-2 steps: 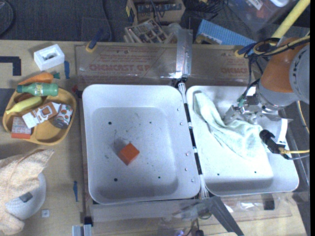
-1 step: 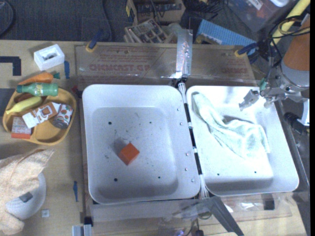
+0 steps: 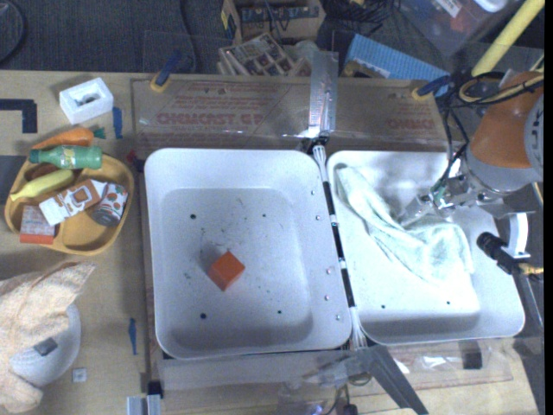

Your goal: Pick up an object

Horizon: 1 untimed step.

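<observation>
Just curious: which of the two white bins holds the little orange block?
The left bin: the orange block sits on its floor, while the right bin holds a pale crumpled cloth.

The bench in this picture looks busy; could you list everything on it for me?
Bins: two, white, side by side mid-bench.
Block: one, orange, lying in the left bin.
Cloth: one, pale white-green, crumpled in the right bin.
Bowl: one, yellow, far left, holding a green bottle, a banana and small packets.
Small box: one, white, above the bowl.
Rag: one, beige, lower left corner.
Arm: one, grey with orange band, at right.
Hand: one, over the cloth in the right bin.
</observation>
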{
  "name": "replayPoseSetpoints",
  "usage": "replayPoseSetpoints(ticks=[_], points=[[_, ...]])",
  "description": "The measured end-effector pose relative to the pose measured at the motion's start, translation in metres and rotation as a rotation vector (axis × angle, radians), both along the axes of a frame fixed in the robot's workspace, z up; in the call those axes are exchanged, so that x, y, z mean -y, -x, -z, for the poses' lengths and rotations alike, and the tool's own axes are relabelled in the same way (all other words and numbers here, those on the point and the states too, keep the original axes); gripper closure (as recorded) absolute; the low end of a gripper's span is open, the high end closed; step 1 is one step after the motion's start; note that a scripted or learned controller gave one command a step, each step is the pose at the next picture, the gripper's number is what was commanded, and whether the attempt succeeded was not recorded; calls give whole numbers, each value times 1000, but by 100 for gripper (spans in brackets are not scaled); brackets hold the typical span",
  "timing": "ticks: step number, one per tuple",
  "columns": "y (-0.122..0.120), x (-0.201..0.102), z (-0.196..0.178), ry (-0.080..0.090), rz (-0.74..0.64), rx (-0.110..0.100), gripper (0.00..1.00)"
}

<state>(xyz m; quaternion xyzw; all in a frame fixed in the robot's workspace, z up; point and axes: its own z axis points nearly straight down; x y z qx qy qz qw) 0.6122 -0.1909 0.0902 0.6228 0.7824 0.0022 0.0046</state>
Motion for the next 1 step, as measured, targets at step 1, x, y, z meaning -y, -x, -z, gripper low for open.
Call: replayPoseSetpoints(ticks=[1], points=[[-49,-45,0,0,-24,2,0]])
